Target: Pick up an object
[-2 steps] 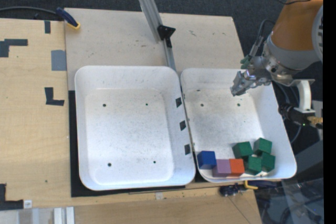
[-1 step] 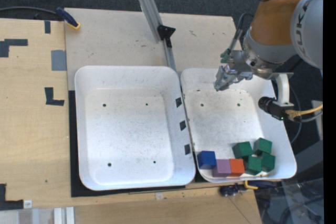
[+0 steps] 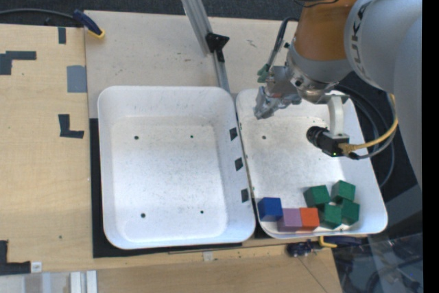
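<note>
My gripper (image 3: pixel 265 108) hangs over the back left corner of the right bin (image 3: pixel 295 147), its fingertips pointing down close together with nothing visible between them. The blocks lie far from it at the bin's front edge: a blue cube (image 3: pixel 270 208), a purple block (image 3: pixel 291 218), an orange block (image 3: pixel 309 217) and several green blocks (image 3: pixel 333 202) clustered at the front right.
The left bin (image 3: pixel 168 168) stands beside the right one, sharing a raised middle rim. A slanted metal pole (image 3: pixel 195 3) runs down to the bins' back edge. A black camera (image 3: pixel 322 138) on cables hangs from the wrist over the right bin.
</note>
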### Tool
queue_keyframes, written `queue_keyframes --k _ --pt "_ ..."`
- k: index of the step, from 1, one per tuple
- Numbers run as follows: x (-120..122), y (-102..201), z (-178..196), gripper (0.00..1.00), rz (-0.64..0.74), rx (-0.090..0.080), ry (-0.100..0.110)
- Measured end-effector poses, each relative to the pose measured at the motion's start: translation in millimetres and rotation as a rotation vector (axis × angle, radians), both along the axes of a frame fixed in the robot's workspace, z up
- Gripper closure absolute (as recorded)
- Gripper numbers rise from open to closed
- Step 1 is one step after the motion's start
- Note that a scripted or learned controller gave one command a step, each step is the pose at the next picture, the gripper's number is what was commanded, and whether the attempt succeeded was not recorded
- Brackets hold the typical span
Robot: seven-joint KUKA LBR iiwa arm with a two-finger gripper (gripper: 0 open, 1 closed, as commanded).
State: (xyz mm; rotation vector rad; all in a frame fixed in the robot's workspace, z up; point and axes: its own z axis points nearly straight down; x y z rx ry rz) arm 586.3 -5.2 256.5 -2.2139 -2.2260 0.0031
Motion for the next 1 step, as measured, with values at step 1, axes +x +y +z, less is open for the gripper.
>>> queue_keyframes --k 1 --pt "11.0 52.1 3.5 1.0 0.001 0.001 -0.002"
